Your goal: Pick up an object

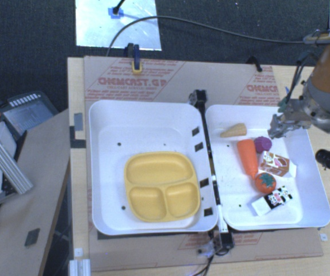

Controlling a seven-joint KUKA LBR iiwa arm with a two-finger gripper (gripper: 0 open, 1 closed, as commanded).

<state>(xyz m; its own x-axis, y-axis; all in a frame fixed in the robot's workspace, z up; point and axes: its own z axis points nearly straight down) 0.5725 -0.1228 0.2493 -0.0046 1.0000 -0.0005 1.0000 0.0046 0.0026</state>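
The right bin [303, 211] holds a tan wedge [234, 131], an orange carrot [247, 157], a purple ball [263, 144], a brown and white patterned block [275, 164], a red-orange round fruit [265, 182] and a black and white block [274, 200]. My gripper [280, 126] hangs over the bin's far right part, just right of the tan wedge and above the purple ball. Nothing shows between its tips.
The left bin [104, 154] bears a yellow three-part plate [162, 185]. A black divider strip [206, 154] runs between the bins. The arm [329, 79] comes in from the right edge. A grey device [24, 117] lies left of the bench.
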